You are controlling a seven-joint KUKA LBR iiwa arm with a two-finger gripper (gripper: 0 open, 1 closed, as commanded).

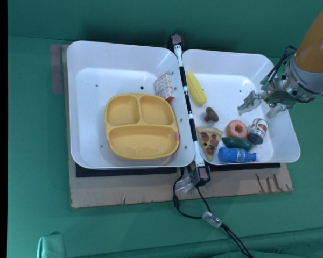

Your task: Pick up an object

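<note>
Hovering over the right bin [282, 149], my gripper [261, 104] hangs with its jaws spread and nothing between them. I see the donut [237, 128] just below it, beside the small can [258, 130]. Nearer the front lie the green pepper [237, 142], blue bottle [236, 155] and pizza slice [208, 141]. Corn [196, 88] rests by the divider. The left bin [86, 90] holds a yellow tray [141, 127].

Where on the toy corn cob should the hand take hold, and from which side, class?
Grip the corn cob across its narrow middle, coming straight down from above. It lies flat and long beside the divider, with bare bin floor on its right, so the fingers should straddle its width, probably slightly angled to match its tilt.
</note>
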